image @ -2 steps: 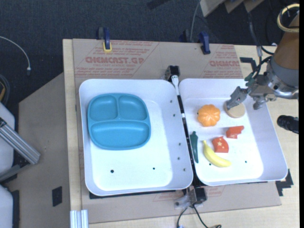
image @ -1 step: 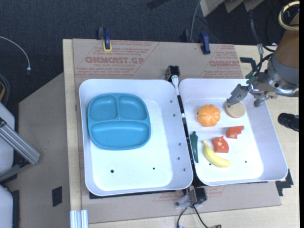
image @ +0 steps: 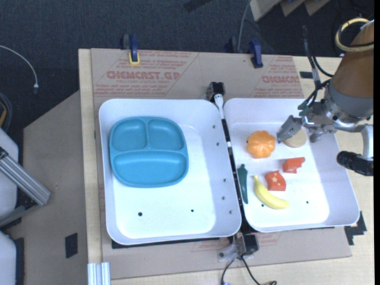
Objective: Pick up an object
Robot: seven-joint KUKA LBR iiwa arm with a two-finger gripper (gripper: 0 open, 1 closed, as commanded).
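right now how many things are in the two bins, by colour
blue: 1, the divided plate
orange: 1
red: 2
yellow: 1, banana
green: 1
tan: 1, by the gripper
total: 7

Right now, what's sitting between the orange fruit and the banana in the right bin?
In the camera view, a red chunk lies between the orange fruit and the banana, just above the banana; a second red piece sits off to the right.

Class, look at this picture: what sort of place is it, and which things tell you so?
Probably a robotics lab test bench. A robot arm reaches over two white bins, the board under them is held by clamps, and the contents are toys: a banana, an orange, a blue divided plate.
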